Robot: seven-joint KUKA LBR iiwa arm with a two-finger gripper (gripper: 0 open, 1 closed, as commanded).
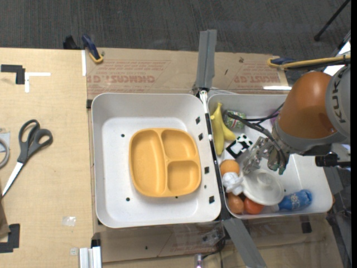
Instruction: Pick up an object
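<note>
Gripper hung low in right bin, above clear bowl; jaw state could not be told. Banana lay at far left of bin, orange beside divider. Yellow plate sat in left bin.

The grey arm reaches in from the right, its gripper pointing down and leftward.

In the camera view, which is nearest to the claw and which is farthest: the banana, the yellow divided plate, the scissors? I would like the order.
Measured from the claw, over the right bin:
1. Banana, in the right bin against its left wall.
2. Yellow divided plate, in the middle of the left bin.
3. Scissors, on the bench at the far left, outside both bins.
</note>
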